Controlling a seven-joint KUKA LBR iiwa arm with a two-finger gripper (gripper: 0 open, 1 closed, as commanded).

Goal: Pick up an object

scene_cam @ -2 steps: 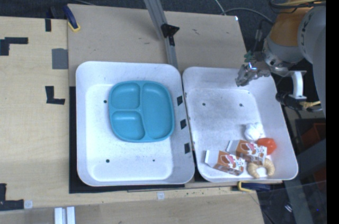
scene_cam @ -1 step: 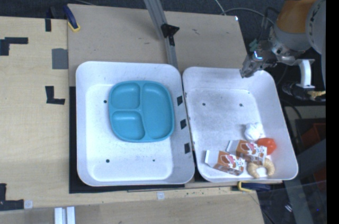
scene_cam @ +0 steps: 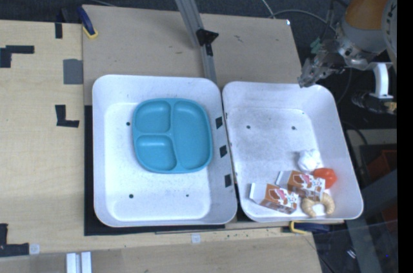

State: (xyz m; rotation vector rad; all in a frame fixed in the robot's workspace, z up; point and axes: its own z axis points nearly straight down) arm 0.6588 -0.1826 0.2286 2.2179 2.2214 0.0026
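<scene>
A small heap of objects lies in the front right corner of the right bin [scene_cam: 258, 104]: a white crumpled piece [scene_cam: 309, 159], an orange-red item [scene_cam: 326, 175], two brown-and-white packets [scene_cam: 305, 183] [scene_cam: 274, 197] and a tan pastry-like piece [scene_cam: 318, 205]. My gripper [scene_cam: 311, 73] hangs over the far right corner of that bin, well away from the heap. Nothing shows between its fingers.
The left bin [scene_cam: 106, 136] holds a blue divided plate [scene_cam: 172, 135]. A grey metal pole [scene_cam: 187, 0] slants down from the top to the seam between the bins. Cables run along the back of the bench.
</scene>
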